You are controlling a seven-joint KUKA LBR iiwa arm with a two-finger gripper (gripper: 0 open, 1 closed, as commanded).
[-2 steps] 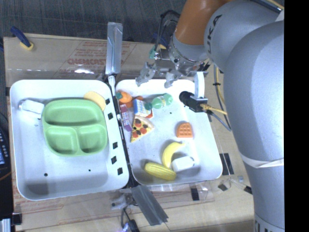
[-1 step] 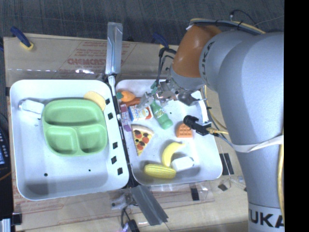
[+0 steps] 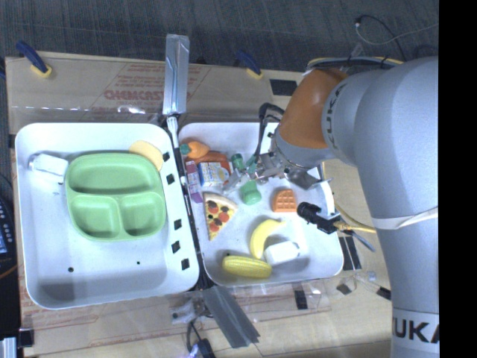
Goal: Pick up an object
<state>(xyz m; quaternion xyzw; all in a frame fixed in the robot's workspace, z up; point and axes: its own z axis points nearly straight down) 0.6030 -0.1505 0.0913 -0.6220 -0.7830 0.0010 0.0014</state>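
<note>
Left bin [image 3: 45, 274] – holds a green divided tray [image 3: 115, 194], a white block [image 3: 48, 164] touching the tray's upper left corner, and a pale yellow piece [image 3: 147, 154] at its upper right corner. Both bins sit side by side on the worktop [image 3: 97, 80]. Right bin [image 3: 332, 263] – crowded: carrot [image 3: 195, 149] at the top left, a small printed carton [image 3: 209, 174] just below it, pizza slice [image 3: 218, 213] under that. Corn cob [image 3: 246, 266] lies along the front wall. Banana [image 3: 261, 235] sits mid-bin, a white cup-like item [image 3: 282, 252] touching its lower end. Green round toy [image 3: 250, 193] is just below the end effector [image 3: 253, 171]; orange waffle-like piece [image 3: 284, 200] is to its right. End effector is low in the right bin, near the carton and green toy – cannot tell its state, nothing seen held. Arm [image 3: 387, 155] comes in from the right.
</note>
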